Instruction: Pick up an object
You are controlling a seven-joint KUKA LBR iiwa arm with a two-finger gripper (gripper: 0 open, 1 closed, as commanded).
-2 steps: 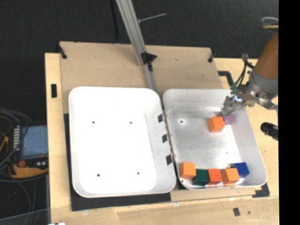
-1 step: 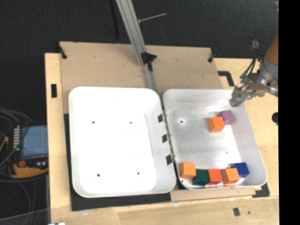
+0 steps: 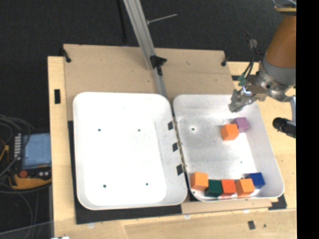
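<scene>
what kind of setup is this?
Likely a robot lab grasping rig: grey arm over two white bins, small coloured blocks in the right bin, cabling beside the bench.

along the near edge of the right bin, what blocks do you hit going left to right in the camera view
orange block → green block → orange-red block → second orange block → blue block
</scene>
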